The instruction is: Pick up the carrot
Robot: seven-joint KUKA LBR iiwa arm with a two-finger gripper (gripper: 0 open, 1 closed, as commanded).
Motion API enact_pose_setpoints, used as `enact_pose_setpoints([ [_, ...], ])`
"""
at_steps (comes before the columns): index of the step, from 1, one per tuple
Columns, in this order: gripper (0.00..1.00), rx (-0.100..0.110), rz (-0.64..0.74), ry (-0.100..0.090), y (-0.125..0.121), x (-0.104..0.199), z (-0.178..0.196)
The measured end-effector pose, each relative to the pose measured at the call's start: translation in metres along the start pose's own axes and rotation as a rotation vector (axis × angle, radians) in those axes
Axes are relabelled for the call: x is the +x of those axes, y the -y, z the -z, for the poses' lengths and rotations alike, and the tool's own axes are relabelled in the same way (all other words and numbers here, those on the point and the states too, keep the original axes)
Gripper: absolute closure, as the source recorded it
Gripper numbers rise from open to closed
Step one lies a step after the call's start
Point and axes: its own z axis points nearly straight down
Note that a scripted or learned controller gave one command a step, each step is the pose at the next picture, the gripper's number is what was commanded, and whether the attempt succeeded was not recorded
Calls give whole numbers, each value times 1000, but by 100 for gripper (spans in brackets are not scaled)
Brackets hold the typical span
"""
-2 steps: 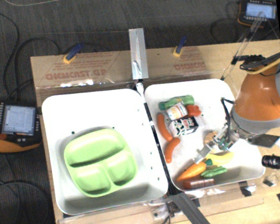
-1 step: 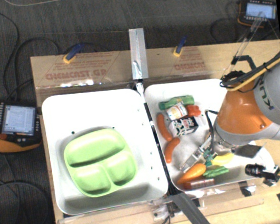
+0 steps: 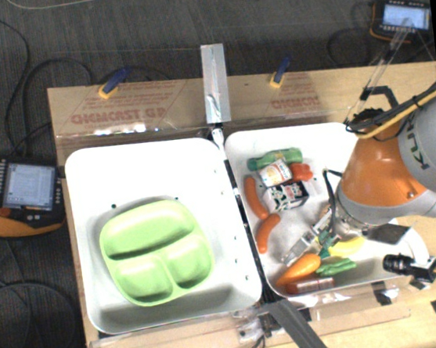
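The carrot is orange with a green leafy end. It lies slanted near the front of the right bin. My gripper hangs low over the bin just above and behind the carrot's thick end, below the arm's orange band. Nothing is visibly held in it. The arm's body hides the right part of the bin.
Around the carrot lie a dark red stick, a yellow piece and two orange sausages. Further back are a black-and-white carton, a small jar and a green item. A green divided plate sits in the left bin.
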Motion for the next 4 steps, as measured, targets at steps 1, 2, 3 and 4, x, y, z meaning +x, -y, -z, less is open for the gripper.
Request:
enact_pose_setpoints([
  [1, 0, -1, -92, 13, -7, 12, 1],
  [2, 100, -3, -89, 11, -9, 13, 9],
  [3, 100, -10, 749, 22, -7, 0, 5],
  [4, 100, -4, 930, 13, 15, -39, 3],
])
